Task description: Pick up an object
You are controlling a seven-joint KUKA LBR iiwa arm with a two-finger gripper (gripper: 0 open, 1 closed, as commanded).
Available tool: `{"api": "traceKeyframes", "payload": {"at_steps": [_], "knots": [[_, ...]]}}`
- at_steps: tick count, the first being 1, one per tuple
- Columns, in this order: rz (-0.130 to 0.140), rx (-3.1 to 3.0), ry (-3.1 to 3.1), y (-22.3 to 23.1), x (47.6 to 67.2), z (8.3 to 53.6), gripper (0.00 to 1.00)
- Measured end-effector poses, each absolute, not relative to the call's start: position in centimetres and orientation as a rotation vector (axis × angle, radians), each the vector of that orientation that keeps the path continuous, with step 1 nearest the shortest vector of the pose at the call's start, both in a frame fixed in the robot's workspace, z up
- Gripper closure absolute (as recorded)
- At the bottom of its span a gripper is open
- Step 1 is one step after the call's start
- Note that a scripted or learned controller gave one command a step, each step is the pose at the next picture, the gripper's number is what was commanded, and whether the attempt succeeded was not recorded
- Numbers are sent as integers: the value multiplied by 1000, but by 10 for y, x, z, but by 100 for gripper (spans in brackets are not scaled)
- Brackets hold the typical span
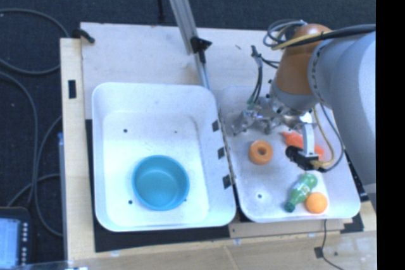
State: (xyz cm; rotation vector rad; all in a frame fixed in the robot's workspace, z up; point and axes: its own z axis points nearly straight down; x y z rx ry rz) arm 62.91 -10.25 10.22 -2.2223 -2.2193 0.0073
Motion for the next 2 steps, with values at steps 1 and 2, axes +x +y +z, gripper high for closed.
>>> {"api": "traceKeyframes", "payload": {"at_steps": [1,2], "knots": [[-5,-2228,-2217,-103,631,118,100],[-9,-2226,-2221,-99,625,181,100]]}}
